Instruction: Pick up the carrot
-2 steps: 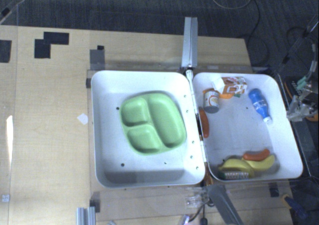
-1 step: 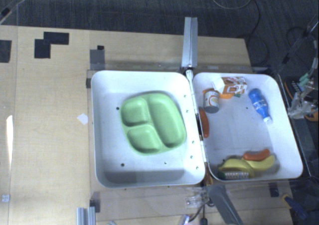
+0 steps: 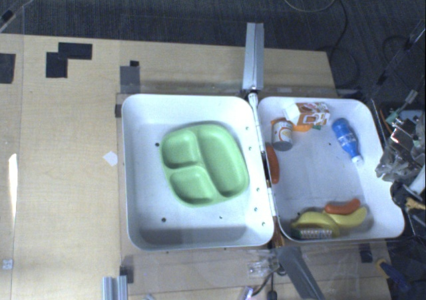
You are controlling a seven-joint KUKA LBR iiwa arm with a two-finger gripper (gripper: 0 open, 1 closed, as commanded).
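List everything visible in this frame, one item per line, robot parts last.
Left bin: 1, white, left of the divider.
Right bin: 1, white, beside the left bin.
Divided plate: 1, green, three compartments, middle of left bin.
Carrot: 1, orange, along right bin's left wall.
Can: 1, white and orange, right bin, upper left.
Snack packet: 1, white, orange and red, right bin's top.
Bottle: 1, blue, right bin, upper right.
Banana: 1, yellow, right bin's bottom.
Sausage: 1, red-orange, on the banana.
Gripper: 1, grey, over right bin's right rim.
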